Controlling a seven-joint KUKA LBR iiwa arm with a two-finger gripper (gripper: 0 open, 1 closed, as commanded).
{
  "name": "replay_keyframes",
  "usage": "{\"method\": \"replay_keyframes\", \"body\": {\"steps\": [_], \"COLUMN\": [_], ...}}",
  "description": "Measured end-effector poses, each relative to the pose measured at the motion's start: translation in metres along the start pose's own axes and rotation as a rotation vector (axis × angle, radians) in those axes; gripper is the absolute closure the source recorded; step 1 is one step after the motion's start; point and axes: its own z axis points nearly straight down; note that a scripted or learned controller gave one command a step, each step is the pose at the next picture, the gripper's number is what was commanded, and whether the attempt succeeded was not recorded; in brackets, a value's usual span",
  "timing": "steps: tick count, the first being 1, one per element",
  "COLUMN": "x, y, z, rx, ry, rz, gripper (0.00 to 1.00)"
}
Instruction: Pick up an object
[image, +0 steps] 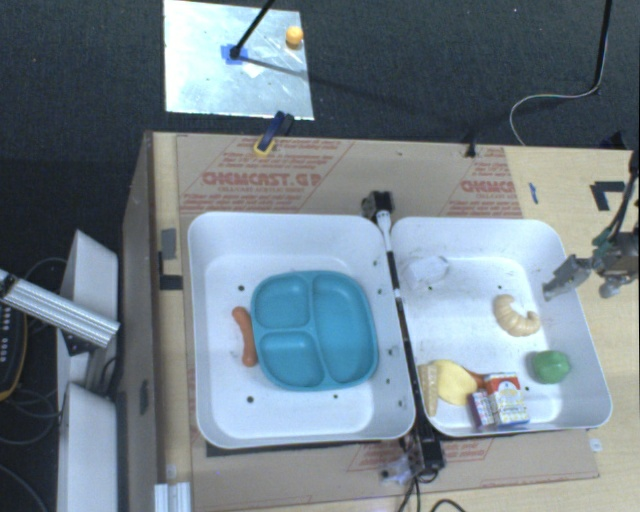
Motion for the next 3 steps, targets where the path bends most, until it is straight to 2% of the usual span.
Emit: {"method": "replay_keyframes", "body": {"steps": [1,2,3], "x": [-0.013,0.022,0.022], "y": [0.048,0.054,0.055], "z": [0.152,0.173,0.162], "rx": [0.006,0.001,-0.002], "ry": [0.002,0.001,0.000], "rz": [0.000,-0.001,-0.002], "gripper": [0.00,0.00,1.00]}}
